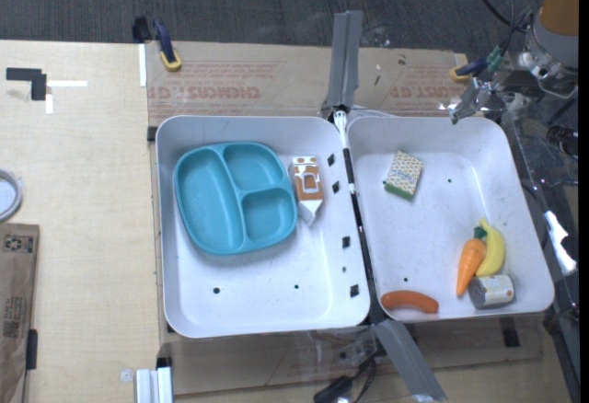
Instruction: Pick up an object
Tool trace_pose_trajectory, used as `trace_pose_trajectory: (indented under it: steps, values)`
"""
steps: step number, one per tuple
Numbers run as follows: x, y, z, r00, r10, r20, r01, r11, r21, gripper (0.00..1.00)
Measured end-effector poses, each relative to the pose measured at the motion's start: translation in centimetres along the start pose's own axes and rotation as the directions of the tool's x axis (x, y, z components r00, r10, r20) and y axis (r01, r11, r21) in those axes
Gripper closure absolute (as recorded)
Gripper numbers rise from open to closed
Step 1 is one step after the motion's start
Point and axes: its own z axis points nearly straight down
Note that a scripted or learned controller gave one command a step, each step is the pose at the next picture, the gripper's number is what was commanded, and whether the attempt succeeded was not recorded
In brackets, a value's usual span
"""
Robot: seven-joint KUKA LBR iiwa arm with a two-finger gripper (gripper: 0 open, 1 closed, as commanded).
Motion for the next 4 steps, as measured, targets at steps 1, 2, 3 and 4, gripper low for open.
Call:
trace_pose_trajectory:
  steps: [1, 2, 3, 4]
  values:
    - [4.5, -0.4, 12.4, 0.955, -0.297, 0.002, 0.297, 0.955, -0.003, 0.00]
    - [6.6, 0.6, 16.0, 0.926, -0.379, 0.002, 0.379, 0.926, -0.002, 0.00]
    - [6.4, 0.7, 14.9, 0.927, -0.376, 0.005, 0.376, 0.927, -0.005, 1.00]
    - [17.7, 0.6, 6.0, 0.963, -0.271, 0.002, 0.271, 0.963, -0.003, 1.00]
